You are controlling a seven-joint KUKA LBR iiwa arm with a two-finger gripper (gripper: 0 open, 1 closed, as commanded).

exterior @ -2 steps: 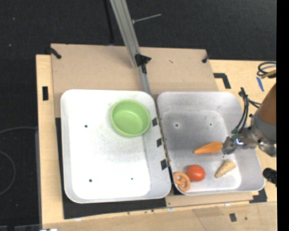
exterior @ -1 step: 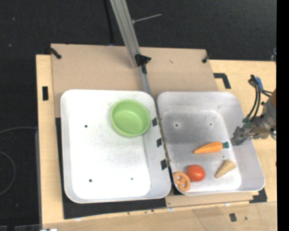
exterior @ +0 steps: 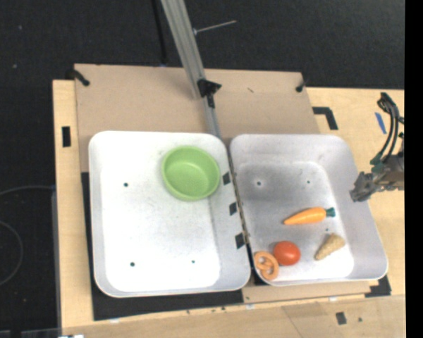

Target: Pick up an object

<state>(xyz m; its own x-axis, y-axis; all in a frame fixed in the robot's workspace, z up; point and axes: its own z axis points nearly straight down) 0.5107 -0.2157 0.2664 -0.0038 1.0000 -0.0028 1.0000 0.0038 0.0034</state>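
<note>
Rightward bin (exterior: 352,162): tapered carrot (exterior: 307,217), round tomato (exterior: 287,253).

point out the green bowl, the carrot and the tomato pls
green bowl (exterior: 191,174): camera view, middle of its inside.
carrot (exterior: 304,217): camera view, middle of the orange body.
tomato (exterior: 287,253): camera view, centre of its red top.

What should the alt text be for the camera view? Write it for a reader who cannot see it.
Two shallow white bins sit side by side on a bench: the left bin holds a green bowl, the right bin a carrot, a tomato, an orange slice and a tan wedge. The gripper hovers at the right bin's right rim.
</note>
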